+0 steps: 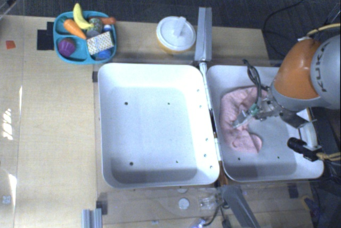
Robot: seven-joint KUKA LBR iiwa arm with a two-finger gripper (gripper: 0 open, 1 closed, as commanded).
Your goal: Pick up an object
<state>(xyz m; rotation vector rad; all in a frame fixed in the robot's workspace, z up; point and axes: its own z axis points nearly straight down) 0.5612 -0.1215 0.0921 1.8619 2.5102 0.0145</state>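
Note:
A crumpled pink cloth point(238, 120) lies in the right bin point(277, 163), towards its left side. My gripper point(246, 116) is down on the middle of the cloth, reaching in from the right under the grey arm with its orange band point(300, 76). The fingers sit against the fabric, and the slant of the view hides how they stand.
The left bin point(154, 123) lies beside it, divided by a metal rail point(203, 35). On the bench behind stand a blue tray of toy food point(85, 37) and a white lidded bowl point(176, 34). Cables run at the right edge.

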